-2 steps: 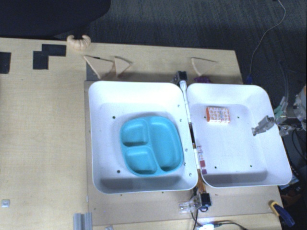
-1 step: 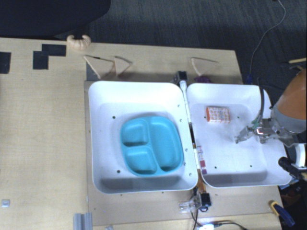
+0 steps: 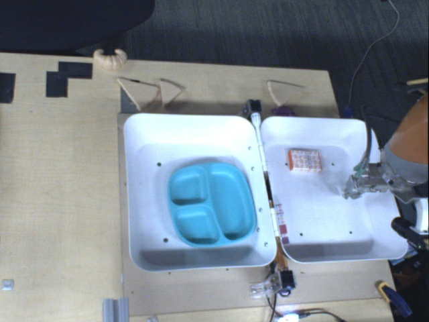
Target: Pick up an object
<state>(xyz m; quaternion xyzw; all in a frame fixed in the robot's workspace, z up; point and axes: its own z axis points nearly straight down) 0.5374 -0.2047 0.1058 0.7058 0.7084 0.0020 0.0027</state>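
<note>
A small box (image 3: pixel 303 160) with a red and white pattern lies flat in the back part of the right bin (image 3: pixel 322 240). My gripper (image 3: pixel 353 186) reaches in from the right edge and hangs low over the right side of that bin. It is to the right of the box and a little nearer the front, apart from it. Nothing shows in its grasp. The grey wrist and the orange band (image 3: pixel 410 139) are behind it at the frame's edge.
The left bin (image 3: pixel 144 180) holds a blue divided tray (image 3: pixel 211 203) with three compartments. A black divider strip (image 3: pixel 263 166) runs between the bins. Cables and connectors lie at the bench's front edge (image 3: pixel 281 284). Bare wooden bench spreads to the left.
</note>
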